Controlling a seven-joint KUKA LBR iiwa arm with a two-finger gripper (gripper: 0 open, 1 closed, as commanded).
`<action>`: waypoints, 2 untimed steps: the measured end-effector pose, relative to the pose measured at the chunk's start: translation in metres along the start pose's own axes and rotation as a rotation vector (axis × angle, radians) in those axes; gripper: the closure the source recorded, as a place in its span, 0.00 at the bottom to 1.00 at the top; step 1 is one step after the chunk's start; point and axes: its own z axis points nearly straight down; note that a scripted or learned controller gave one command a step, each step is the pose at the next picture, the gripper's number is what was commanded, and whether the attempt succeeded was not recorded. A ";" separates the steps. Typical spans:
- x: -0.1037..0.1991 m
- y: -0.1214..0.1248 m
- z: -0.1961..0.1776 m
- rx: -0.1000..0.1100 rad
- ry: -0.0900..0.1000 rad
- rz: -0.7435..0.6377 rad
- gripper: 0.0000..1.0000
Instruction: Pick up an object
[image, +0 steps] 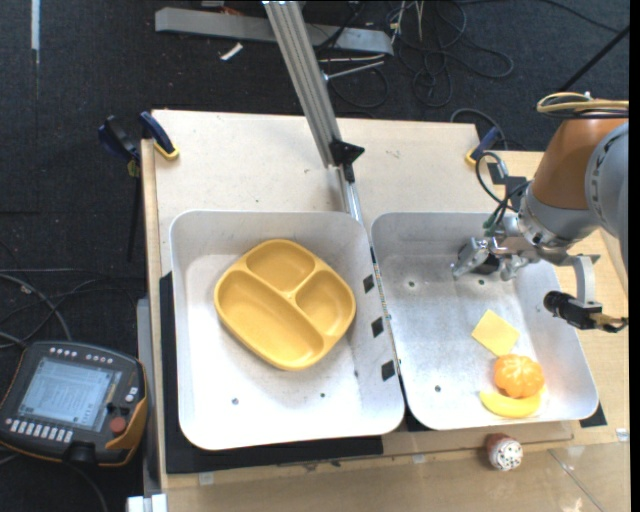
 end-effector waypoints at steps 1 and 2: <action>0.000 0.002 -0.015 -0.008 -0.003 -0.001 1.00; -0.001 -0.006 -0.064 -0.012 -0.003 0.001 1.00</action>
